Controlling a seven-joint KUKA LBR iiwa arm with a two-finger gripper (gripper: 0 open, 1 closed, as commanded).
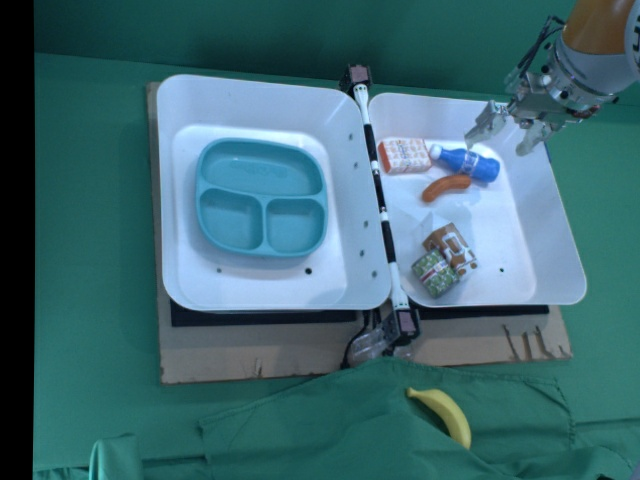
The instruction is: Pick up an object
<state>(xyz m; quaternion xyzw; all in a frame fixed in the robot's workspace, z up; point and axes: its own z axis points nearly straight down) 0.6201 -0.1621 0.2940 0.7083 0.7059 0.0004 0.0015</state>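
1. Blue bottle (468,162) lies in the right bin (545,223), beside the sausage (445,187).
2. Gripper (507,133) hangs above the bottle, fingers spread, grasping nothing, apparently positioned for descent.

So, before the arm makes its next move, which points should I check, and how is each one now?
1. Hand above the right bin: ok.
2. Hand open: ok, its fingers stand apart.
3. Nothing between the fingers: ok.
4. Nearest target: the blue bottle lies just beside the hand: ok.
5. Room around the bottle: not ok, the orange sausage and the small carton lie close.
6. Height of hand over the bottle: cannot tell.
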